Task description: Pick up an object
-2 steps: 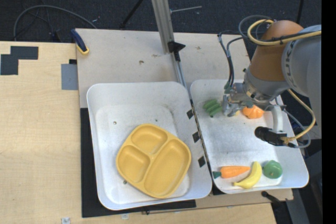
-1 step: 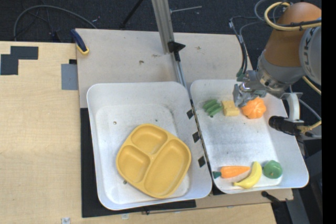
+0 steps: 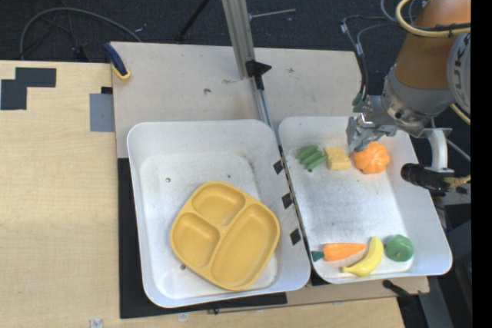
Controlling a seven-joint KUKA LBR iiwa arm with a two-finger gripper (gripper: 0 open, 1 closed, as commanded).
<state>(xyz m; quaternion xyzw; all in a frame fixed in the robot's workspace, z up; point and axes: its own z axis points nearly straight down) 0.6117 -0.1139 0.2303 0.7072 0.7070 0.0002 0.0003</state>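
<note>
Crowding pincer [image 3: 361, 140]: orange toy [image 3: 371, 159], yellow block [image 3: 337, 158].

**Off-task items around the bench**

A yellow divided plate [image 3: 224, 233] lies in the left bin [image 3: 146, 165], lower centre. An aluminium post [image 3: 235, 19] rises at top centre. Black cables [image 3: 69, 15] loop across the dark floor, upper left.

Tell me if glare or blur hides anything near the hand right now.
Camera view: lighting is even, no glare on the right bin; the hand is dark and slightly soft beside the orange fruit, so its fingertips are hard to read; toys along the near edge look sharp.
</note>
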